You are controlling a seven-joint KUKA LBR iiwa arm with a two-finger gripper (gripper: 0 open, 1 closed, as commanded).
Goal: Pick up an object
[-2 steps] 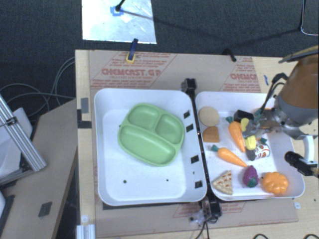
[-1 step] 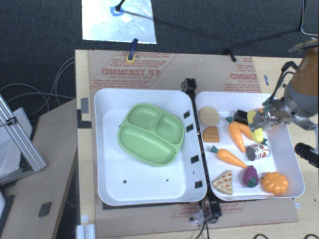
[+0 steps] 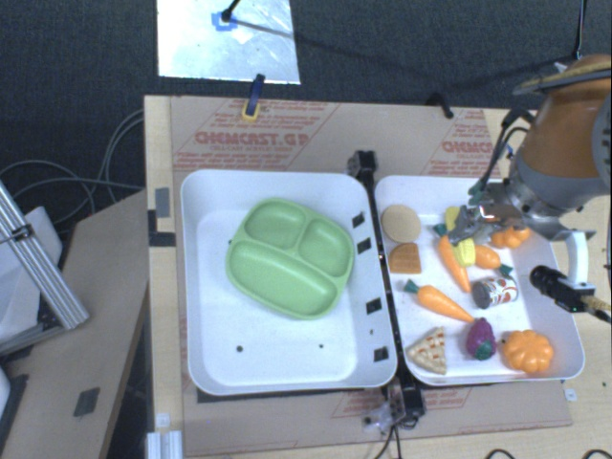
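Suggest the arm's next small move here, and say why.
Probably lower the claw straight down: it sits low in the right bin, over the yellow piece beside the upright carrot, with nothing visibly held.

A robotics lab: cardboard-topped bench (image 3: 287,127), aluminium framing (image 3: 38,266), loose cables (image 3: 115,151).

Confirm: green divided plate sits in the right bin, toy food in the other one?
Not quite. The camera view shows the green divided plate in the left bin; the toy food, including two carrots and a pizza slice, lies in the right bin.
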